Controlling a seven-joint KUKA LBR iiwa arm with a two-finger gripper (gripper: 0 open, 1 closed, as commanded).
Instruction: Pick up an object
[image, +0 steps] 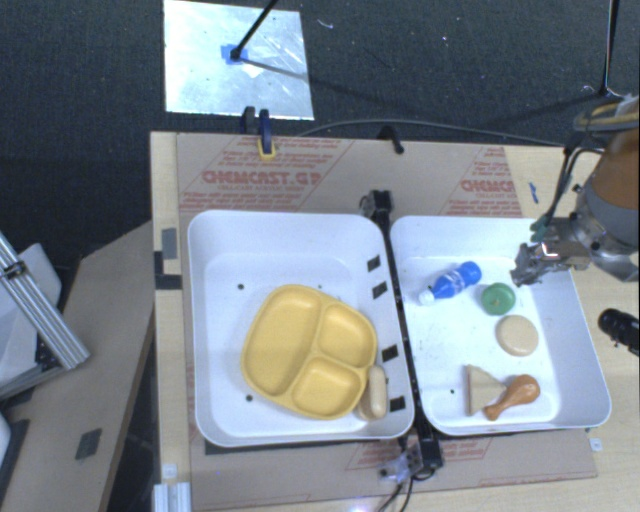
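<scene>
White right bin (590, 400) held your targets; the gripper (530, 262) hung at its upper right rim, finger state impossible to tell. Nearest lay the green disc (498, 297), just below-left; the blue bottle (451, 281) stretched leftward.

Even bright overhead light, soft shadows, foil sheet (238, 58) glare, mild blur
</scene>
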